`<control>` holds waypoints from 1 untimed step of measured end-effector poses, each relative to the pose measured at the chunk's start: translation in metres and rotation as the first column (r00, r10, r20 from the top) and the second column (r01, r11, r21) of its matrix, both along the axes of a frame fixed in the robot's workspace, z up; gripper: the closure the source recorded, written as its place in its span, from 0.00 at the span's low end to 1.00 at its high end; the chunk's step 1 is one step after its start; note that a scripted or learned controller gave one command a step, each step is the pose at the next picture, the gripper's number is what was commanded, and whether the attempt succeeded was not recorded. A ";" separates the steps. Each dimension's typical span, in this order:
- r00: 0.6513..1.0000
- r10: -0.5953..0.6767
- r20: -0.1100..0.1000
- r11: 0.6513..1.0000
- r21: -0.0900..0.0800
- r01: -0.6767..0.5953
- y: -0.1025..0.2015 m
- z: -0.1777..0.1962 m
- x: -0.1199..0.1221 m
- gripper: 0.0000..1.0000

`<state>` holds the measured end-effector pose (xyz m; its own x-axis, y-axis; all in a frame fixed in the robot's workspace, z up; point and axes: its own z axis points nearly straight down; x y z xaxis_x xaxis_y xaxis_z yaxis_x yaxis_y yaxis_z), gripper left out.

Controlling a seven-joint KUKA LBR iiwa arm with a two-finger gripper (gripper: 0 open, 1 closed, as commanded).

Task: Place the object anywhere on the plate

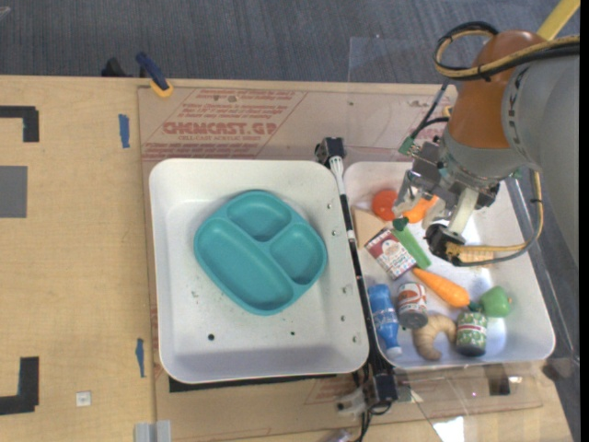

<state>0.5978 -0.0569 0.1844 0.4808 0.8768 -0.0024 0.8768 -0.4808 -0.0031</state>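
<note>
A teal divided plate (260, 250) lies in the left white bin (175, 201). My gripper (434, 205) hangs low over the back of the right bin (529, 339). Its fingers stand apart, so it is open. A small orange piece (419, 210) lies just below the gripper, beside a red-orange round item (385, 199) and a green stick (411, 242). I cannot tell whether the fingers touch the orange piece.
The right bin also holds a red-and-white carton (390, 252), a carrot (440, 286), a blue bottle (383, 313), a small can (411, 304), a beige item (431, 336), a green fruit (495, 301) and a green can (471, 332). A black rail (342, 205) divides the bins.
</note>
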 end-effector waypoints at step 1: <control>1.000 0.017 -0.005 1.000 0.007 -0.017 0.088 -0.001 -0.044 1.00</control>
